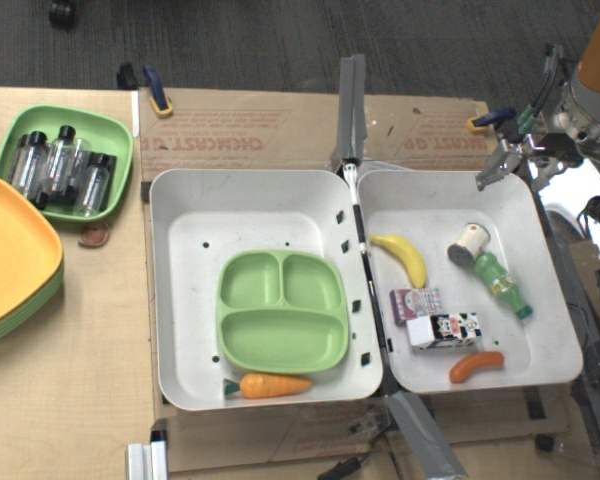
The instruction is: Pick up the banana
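Observation:
The yellow banana lies curved in the right bin, near its left wall and toward the back. My gripper hangs above the right bin's far right corner, well up and to the right of the banana. Its fingers are spread open with nothing between them.
The right bin also holds a green bottle with a white cap end, a pink carton, a small milk box and a red sausage. In the left bin are a green divided plate and a carrot. A green tray of bottles and yellow plates sit at far left.

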